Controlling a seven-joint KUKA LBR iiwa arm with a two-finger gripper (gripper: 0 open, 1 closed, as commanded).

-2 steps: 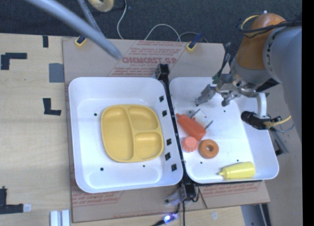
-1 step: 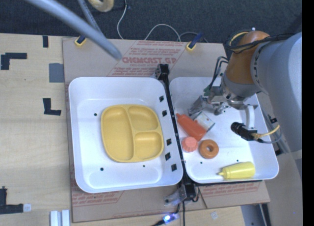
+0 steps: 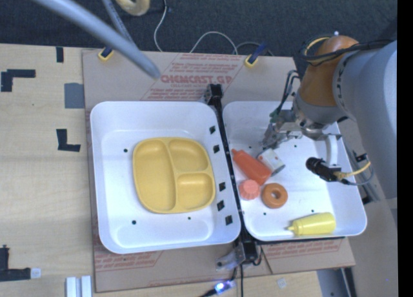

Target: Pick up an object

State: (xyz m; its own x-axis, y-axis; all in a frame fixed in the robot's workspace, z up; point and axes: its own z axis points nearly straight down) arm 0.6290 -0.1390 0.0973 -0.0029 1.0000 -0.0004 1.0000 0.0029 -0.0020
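Observation:
My gripper [image 3: 276, 138] hangs low over the upper middle of the right bin [image 3: 352, 225]. Just below it lies a small white and grey block [image 3: 270, 159], which leans against an orange carrot-shaped piece [image 3: 252, 166]. I see nothing held in the gripper. A pink round piece [image 3: 250, 190] sits at the carrot's lower end, and an orange ring like a doughnut [image 3: 275, 196] lies beside it. A yellow squeeze bottle [image 3: 313, 224] lies on its side near the bin's front edge.
The left bin [image 3: 110, 225] holds a yellow divided plate [image 3: 173, 174]. A black divider [image 3: 222, 153] runs between the bins. A black cable end [image 3: 322, 168] dangles from the wrist over the right bin. A grey pole [image 3: 84, 15] crosses the top left.

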